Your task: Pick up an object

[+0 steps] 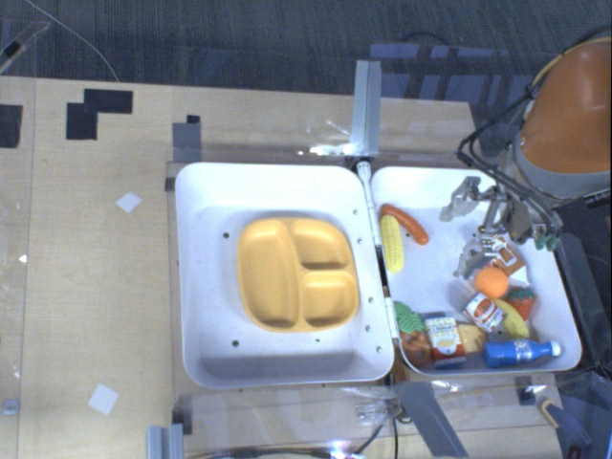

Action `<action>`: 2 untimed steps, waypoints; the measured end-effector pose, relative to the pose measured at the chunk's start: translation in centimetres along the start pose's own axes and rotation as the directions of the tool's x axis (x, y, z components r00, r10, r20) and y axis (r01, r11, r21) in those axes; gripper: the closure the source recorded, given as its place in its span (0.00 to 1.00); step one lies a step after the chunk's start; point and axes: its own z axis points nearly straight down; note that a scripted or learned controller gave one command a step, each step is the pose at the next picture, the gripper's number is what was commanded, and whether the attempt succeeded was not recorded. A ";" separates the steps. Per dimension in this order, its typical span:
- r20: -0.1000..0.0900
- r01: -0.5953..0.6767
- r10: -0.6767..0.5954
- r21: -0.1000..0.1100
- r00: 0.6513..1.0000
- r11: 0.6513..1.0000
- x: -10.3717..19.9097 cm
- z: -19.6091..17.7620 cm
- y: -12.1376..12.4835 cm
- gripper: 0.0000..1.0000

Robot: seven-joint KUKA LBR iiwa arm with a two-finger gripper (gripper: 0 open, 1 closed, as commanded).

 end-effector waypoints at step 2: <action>0.005 -0.197 0.197 0.000 0.980 0.980 -6.6 15.8 -6.2 0.00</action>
